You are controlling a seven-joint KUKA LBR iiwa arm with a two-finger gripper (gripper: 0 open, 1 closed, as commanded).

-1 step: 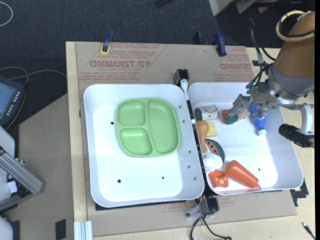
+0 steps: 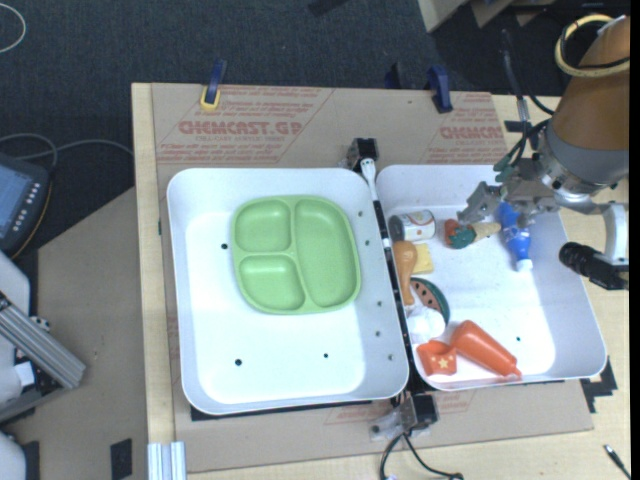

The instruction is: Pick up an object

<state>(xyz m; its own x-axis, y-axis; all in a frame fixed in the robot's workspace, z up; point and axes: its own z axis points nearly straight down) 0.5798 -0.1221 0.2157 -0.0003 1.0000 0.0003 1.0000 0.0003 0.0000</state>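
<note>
two white bins on table, arm over the right one

left bin [image 2: 200,268]: green divided plate [image 2: 296,253]. right bin [image 2: 570,308]: orange carrot-shaped toy [image 2: 485,348] at the near edge, blue bottle-like item [image 2: 517,240] and small red-green toy [image 2: 459,234] just beside the tool [image 2: 500,206]; tool's spread cannot be told, nothing seen held in it.

glossy white plastic bins [image 2: 200,268], matt green plate [image 2: 296,253]

A pale green three-compartment plastic plate [image 2: 297,253] lies in the left shallow white bin [image 2: 200,298]; the right white bin [image 2: 570,318] holds small toys beneath the claw [image 2: 497,200].
</note>
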